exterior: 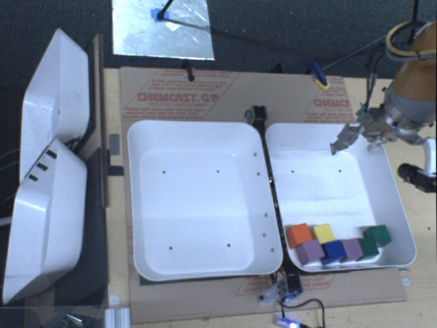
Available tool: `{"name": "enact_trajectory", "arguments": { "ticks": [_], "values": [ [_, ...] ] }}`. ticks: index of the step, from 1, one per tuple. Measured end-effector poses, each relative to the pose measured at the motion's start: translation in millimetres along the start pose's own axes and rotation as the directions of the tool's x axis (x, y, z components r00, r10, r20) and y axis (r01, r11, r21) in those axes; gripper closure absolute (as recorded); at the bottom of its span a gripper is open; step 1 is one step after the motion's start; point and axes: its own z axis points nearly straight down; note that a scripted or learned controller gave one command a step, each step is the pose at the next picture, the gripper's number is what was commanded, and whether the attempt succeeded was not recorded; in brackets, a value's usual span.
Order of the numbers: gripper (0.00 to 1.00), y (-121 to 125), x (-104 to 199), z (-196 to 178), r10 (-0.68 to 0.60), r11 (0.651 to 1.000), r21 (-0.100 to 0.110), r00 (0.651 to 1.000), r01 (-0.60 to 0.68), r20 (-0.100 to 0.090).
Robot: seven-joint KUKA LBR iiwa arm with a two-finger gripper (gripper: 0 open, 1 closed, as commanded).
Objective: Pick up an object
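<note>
From my station I see the gripper point(341, 144) hanging over the far edge of the right bin point(382, 183), up at about one o'clock of that bin; I cannot tell whether it is released or clenched, and nothing shows in it. The blocks sit crowded along the bin's near wall, around six o'clock, well apart from the gripper. To do this well I would bring the arm down toward the row and choose a block with free sides: the orange block point(298, 234) at the left end, or the green block point(377, 236) at the right, rather than the hemmed-in blue block point(334, 250). The blocks look like small matte cubes, also yellow and purple, touching one another.
</note>
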Motion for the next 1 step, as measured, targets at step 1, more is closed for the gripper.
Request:
{"name": "enact_trajectory", "arguments": {
  "ticks": [1],
  "values": [
    [0.0,0.5,3.3,41.9,0.0,1.0,0.003,1.0,0.0,-0.001]
  ]
}}
